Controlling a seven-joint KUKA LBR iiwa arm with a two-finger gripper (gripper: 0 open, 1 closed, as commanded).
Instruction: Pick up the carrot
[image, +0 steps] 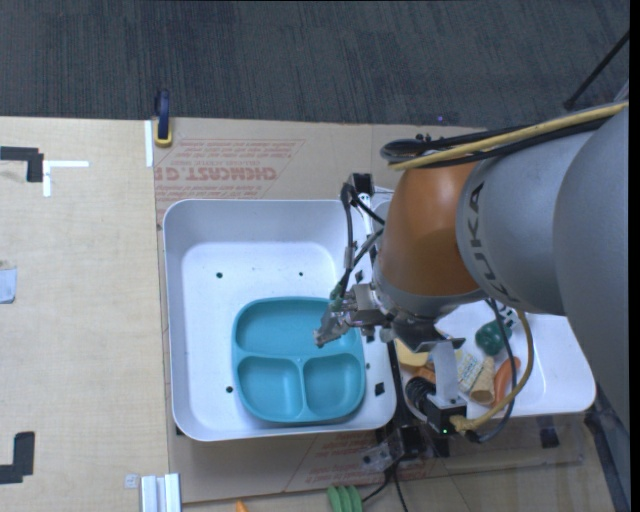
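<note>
the left bin (190, 300) holds a teal divided plate (298, 360), set toward its near right corner, so the far and left stretches of its floor lie bare with open room. the gripper (335, 330) hangs just over the plate's right rim, near the wall between the two bins, and whether it is wide or narrow i cannot tell (it is small and dark against the wrist). nothing shows in its grasp. the arm (440, 240) reaches in from the right and covers most of the right bin (560, 385), where small items crowd the near side. the carrot (503, 375) seems to be the orange sliver there, beside a green piece (490, 338), partly hidden by cables. reaching it means crossing the dividing wall rightward, into tighter space.
</note>
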